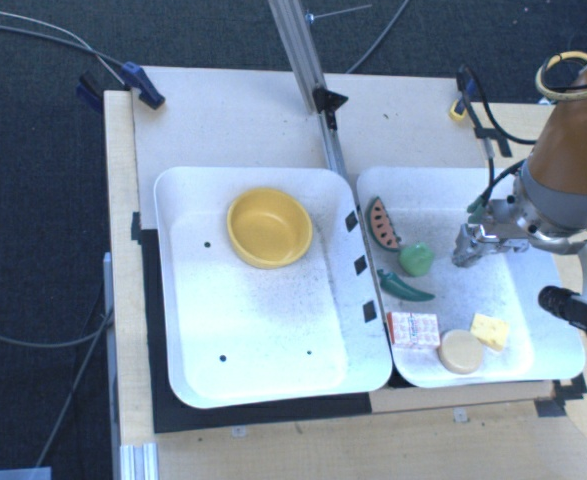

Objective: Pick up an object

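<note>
Hand (470,252) above right bin (533,363), green ball (416,260) just left

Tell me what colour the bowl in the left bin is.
The bowl is yellow, seen in the camera view.

The pale wooden bench (123,268) carries a white board (233,118), and on that sit two shallow white bins side by side. The right bin (533,298) lies directly under the gripper (470,252); the left bin (263,368) lies well to the gripper's left in view, touching the right bin along a shared edge.
</note>
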Robot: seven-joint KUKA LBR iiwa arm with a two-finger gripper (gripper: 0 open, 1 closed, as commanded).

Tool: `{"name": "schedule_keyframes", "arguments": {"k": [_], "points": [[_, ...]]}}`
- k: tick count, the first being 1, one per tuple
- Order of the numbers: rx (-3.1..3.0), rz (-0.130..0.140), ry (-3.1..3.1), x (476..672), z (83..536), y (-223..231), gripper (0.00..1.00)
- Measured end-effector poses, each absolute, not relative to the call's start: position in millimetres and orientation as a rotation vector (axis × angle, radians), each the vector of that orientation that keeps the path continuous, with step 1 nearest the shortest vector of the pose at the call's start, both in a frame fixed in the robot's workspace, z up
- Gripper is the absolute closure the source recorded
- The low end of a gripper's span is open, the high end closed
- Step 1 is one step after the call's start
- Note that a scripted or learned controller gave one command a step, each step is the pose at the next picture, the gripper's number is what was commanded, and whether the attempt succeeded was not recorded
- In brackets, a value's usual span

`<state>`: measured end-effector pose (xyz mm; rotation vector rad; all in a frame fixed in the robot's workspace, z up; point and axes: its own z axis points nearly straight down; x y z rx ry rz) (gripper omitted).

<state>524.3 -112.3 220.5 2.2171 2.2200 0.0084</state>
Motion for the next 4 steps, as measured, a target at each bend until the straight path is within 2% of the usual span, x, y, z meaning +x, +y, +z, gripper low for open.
{"name": "schedule_keyframes", "arguments": {"k": [1,2,3,4], "points": [[2.216,0.009,2.219,526.0,260.8,-112.1,1.0],[2.225,-0.004,2.237,523.9,248.4,-64.1,1.0],[2.219,0.001,2.236,526.2,253.6,-1.3,1.0],[2.227,-0.013,2.239,523.8,239.7,45.8,1.0]]}}
